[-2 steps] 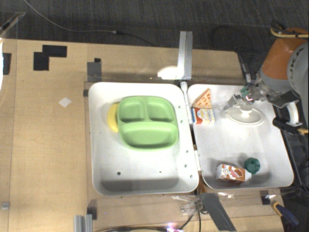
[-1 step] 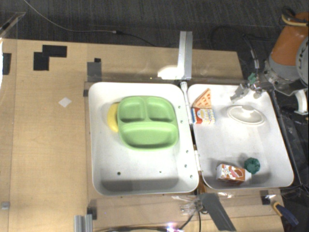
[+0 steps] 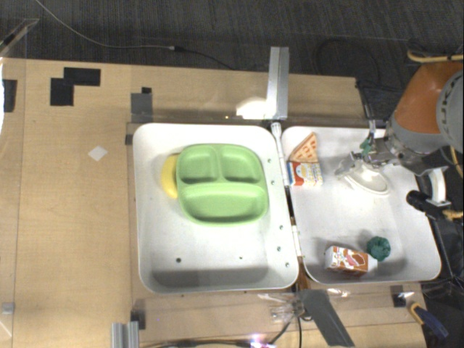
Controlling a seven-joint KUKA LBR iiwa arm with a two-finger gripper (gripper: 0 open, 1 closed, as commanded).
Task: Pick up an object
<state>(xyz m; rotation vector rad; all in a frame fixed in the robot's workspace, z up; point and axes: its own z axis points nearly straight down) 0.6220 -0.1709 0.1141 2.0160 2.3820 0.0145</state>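
My gripper (image 3: 366, 156) hangs low over the far right part of the right bin (image 3: 409, 270), at the end of the grey arm with its orange band (image 3: 428, 100). Just in front of it a pale, glassy shape (image 3: 370, 181) lies on the bin floor; I cannot tell whether they touch. An orange pizza-slice toy (image 3: 305, 149) and a small blue and white carton (image 3: 305, 172) sit at the bin's far left. A brown carton (image 3: 346, 259) and a teal lump (image 3: 378, 249) lie near the front edge.
The left bin (image 3: 210, 270) holds a green divided plate (image 3: 221, 182) with a yellow object (image 3: 168, 177) poking out at its left. A metal post (image 3: 278, 85) stands behind the wall between the bins. Cables run along the right side.
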